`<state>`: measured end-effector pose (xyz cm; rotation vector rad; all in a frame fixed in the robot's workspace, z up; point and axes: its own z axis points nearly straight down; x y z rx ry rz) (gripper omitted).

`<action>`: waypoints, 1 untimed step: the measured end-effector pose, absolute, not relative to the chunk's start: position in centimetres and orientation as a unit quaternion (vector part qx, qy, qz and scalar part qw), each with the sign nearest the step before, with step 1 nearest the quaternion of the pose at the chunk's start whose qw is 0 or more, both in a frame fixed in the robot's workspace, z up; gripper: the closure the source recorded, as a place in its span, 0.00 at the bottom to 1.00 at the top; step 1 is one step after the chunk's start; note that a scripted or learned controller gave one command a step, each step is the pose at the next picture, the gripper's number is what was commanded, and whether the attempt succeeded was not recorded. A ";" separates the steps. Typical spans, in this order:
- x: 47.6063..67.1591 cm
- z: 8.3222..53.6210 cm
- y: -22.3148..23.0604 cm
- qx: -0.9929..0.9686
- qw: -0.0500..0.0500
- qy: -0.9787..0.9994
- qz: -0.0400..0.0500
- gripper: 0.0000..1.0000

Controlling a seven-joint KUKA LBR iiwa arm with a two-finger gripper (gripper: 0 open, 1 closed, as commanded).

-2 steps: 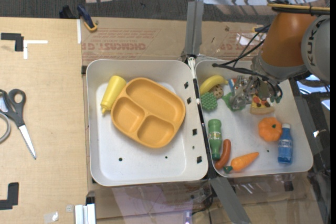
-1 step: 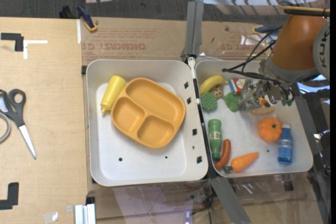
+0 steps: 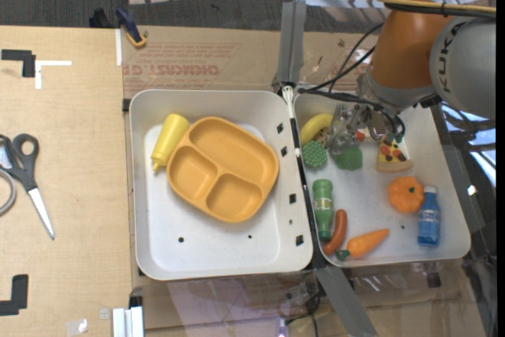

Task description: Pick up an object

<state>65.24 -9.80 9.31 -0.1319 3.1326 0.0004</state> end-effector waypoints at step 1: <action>64.6 9.3 -9.9 -0.056 0.002 0.998 0.000 0.00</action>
